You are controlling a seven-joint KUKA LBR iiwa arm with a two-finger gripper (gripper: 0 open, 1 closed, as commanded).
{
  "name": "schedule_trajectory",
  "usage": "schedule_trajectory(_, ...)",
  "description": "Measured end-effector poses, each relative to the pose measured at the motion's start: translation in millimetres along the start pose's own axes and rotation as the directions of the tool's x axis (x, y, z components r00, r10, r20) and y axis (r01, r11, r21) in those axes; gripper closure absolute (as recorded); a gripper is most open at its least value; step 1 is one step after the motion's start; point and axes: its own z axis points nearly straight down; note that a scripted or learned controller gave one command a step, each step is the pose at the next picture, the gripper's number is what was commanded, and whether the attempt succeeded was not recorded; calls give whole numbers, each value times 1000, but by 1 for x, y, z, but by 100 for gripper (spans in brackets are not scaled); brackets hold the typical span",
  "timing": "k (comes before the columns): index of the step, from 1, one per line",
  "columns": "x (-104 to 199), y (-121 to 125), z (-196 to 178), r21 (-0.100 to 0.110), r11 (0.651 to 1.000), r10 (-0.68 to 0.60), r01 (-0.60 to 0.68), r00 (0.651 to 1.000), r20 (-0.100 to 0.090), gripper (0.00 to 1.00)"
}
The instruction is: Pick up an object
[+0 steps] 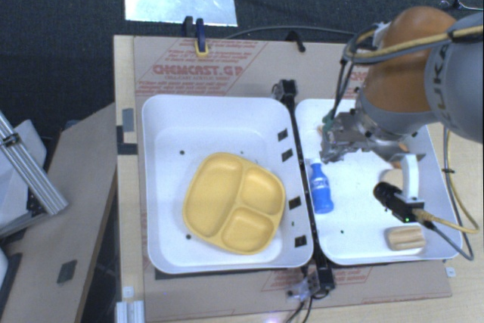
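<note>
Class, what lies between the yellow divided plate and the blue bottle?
The adjoining walls of the two bins, edged with black tabs, lie between the yellow plate and the blue bottle, as the camera view shows.

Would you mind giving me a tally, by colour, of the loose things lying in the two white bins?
Yellow: 1, the divided plate in the left bin
Blue: 1, the small bottle in the right bin
Tan: 1, the block, also in the right bin
Total: 3
</note>
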Motion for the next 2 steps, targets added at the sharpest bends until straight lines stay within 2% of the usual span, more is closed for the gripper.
schedule_trajectory(2,104,25,21,-1,1000,0,0,1000,0,100)
